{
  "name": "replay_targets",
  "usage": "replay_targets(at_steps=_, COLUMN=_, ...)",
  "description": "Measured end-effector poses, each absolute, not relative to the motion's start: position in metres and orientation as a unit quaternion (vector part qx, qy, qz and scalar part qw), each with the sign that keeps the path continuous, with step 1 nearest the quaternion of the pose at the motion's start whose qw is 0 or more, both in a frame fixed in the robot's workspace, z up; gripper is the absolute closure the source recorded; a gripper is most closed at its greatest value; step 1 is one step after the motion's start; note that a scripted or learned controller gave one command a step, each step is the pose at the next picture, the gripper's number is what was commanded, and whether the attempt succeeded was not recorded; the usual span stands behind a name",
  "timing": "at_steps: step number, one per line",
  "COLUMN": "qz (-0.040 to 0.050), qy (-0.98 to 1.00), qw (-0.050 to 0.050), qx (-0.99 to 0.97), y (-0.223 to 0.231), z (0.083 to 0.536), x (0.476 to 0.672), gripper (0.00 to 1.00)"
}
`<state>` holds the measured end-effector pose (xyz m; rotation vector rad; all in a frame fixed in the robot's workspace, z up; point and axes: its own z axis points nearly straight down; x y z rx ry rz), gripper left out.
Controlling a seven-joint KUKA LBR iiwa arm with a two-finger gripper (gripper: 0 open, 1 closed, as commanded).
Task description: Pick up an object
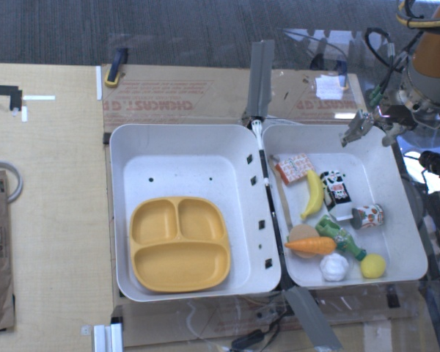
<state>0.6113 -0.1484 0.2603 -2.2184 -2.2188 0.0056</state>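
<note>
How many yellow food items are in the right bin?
2. The banana lies near the middle of the right bin, between the red packet and the black-and-white carton. The lemon sits in the front right corner. Smaller ones could be hidden under the pile.

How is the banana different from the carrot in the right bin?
The banana is yellow and curved; the carrot is orange and straight, tapering to a point. The banana lies along the bin's length, mid-bin; the carrot lies crosswise, nearer the front edge. Both are toy foods lying flat.
</note>
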Motion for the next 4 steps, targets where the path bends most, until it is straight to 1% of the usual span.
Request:
replay_targets(at_steps=1, qz=0.0009, qy=-0.862, qw=0.001, qx=-0.508, y=-0.127, z=0.16, x=0.624, gripper=0.0)
replay_targets(at_steps=2, qz=-0.0007, qy=-0.881, qw=-0.003, qx=-0.474, y=-0.135, z=0.092, x=0.591, gripper=0.0)
replay_targets(at_steps=3, qz=-0.0008, qy=-0.879, qw=-0.003, qx=-0.476, y=-0.136, z=0.1, x=0.592, gripper=1.0)
replay_targets(at_steps=4, qz=0.0014, qy=-0.82, qw=0.001, qx=-0.572, y=-0.065, z=0.189, x=0.617, gripper=1.0)
